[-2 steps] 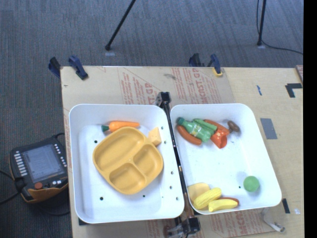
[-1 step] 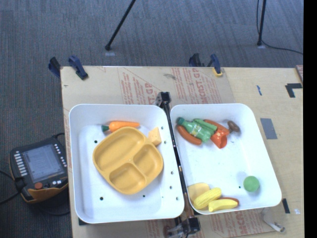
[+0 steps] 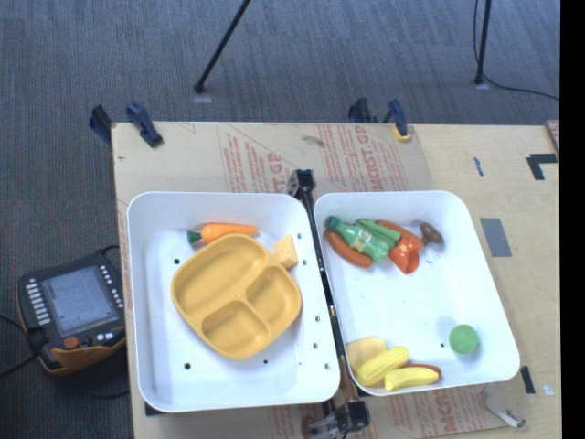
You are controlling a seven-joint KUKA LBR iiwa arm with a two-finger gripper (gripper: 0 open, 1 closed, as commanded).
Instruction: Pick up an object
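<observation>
Clearly, two white bins stand side by side on the bench [image 3: 457,154], touching along their inner edges.

The left bin [image 3: 151,337] holds three things. A yellow tray [image 3: 236,294] with three compartments lies near the middle, turned at a slant. A carrot [image 3: 224,231], orange with a green end, lies just beyond the tray's far edge, along the far wall. A small pale orange wedge [image 3: 287,251] touches the tray's far right corner.

The right bin [image 3: 484,273] holds two groups, well apart. At the far side, a green bottle [image 3: 366,236] lies on its side, with an orange-red sausage [image 3: 349,250] just beside it on the near side. A red pepper [image 3: 405,254] lies against the bottle's right end, and a small brown thing [image 3: 430,236], too small to name, is just right of the pepper. At the near left corner, a corn cob [image 3: 381,365] lies across a flat yellow piece [image 3: 366,347], and a banana [image 3: 411,376] lies beside the cob, along the near wall. A green ball [image 3: 463,338] sits alone near the near right corner.

The state of the gripper cannot be told.

On the floor left of the bench rests a grey pendant [image 3: 73,309] with a screen. Blue clamps [image 3: 144,122] grip the bench's far edge.
</observation>
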